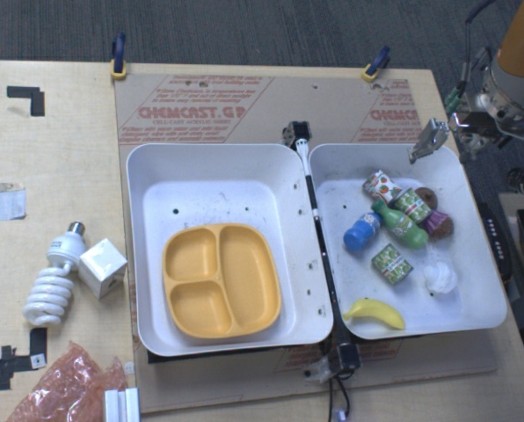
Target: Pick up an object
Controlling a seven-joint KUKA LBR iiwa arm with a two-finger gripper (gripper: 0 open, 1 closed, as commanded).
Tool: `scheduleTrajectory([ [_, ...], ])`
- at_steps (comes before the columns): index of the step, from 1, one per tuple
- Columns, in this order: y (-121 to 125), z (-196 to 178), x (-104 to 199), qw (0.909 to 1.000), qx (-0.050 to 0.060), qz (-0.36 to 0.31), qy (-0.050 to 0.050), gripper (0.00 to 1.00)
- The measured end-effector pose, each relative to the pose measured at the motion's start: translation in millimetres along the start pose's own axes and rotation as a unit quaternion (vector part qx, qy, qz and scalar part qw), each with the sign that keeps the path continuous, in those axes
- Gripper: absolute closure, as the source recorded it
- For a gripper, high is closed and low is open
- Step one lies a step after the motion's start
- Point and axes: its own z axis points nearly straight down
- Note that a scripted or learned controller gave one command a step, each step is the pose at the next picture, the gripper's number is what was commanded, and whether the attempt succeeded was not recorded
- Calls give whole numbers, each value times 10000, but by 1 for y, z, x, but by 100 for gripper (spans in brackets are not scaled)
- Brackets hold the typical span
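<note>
Resting on a pale wood bench (51, 174) over dark carpet, a brown sheet (200, 104) printed "CHEMCAST GP" in red lies under two white bins. The left bin (148, 192) holds a yellow divided plate (220, 280); the right bin (473, 236) holds a banana (376, 314), a blue bottle (361, 233), a green bottle (400, 223) and small printed packets, their labels unreadable. The gripper (431, 139) hangs open and empty over that bin's far rim.

Yellow banana (375, 315) lying flat near right bin's front edge, blue bottle (361, 234) mid-bin, green bottle (401, 224) beside it
</note>
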Motion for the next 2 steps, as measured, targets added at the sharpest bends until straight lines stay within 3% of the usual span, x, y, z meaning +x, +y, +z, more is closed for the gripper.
scheduleTrajectory([
  [1,11,135,-47,10000,-1,9,1,0],
  [2,-32,187,-44,10000,-6,8,2,0],
])
